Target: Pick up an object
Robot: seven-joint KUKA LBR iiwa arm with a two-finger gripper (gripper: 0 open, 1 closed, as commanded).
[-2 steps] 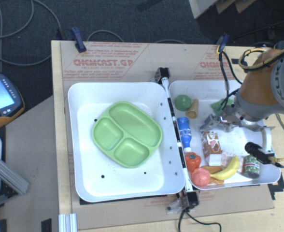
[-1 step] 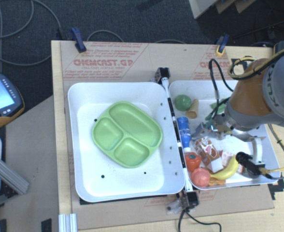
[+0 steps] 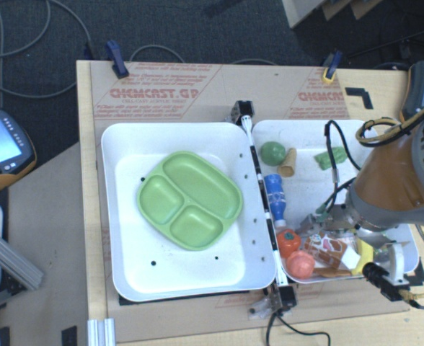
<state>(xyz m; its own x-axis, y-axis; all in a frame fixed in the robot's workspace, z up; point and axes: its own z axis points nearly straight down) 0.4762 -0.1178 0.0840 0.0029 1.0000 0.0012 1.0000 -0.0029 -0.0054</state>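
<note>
Jaws [image 3: 326, 231] hang low at the right bin's [image 3: 306, 132] five o'clock corner, over piled toys; whether they are clenched, I cannot tell. Blue bottle [image 3: 274, 196] lies at nine o'clock from them, green ball [image 3: 272, 152] at eleven, and a green divided plate [image 3: 190, 200] fills the left bin [image 3: 118, 215]

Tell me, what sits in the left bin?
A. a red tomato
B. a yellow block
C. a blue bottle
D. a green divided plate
D: the green plate, with three compartments, lies alone in the left bin, while the blue bottle and the red tomato are in the right bin.
</note>
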